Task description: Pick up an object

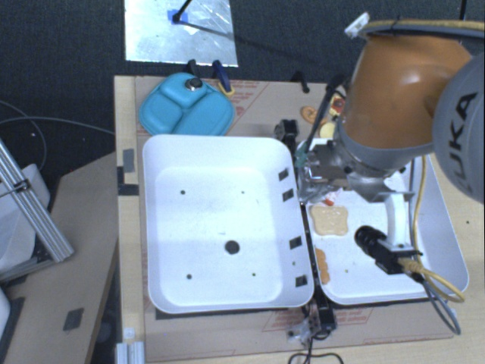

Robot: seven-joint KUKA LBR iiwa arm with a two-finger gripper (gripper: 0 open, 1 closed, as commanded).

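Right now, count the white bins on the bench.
2: the left bin stands beside the right bin, which lies partly under the arm.

this looks like a robotics lab. a grey and orange industrial arm (409,97) fills the upper right of the frame over two white bins (220,226) on a cardboard-topped bench (250,97). loose cables (436,287) trail at lower right, an aluminium frame rail (30,211) stands at the left edge, and dark carpet, probably, covers the floor (53,51) at upper left.
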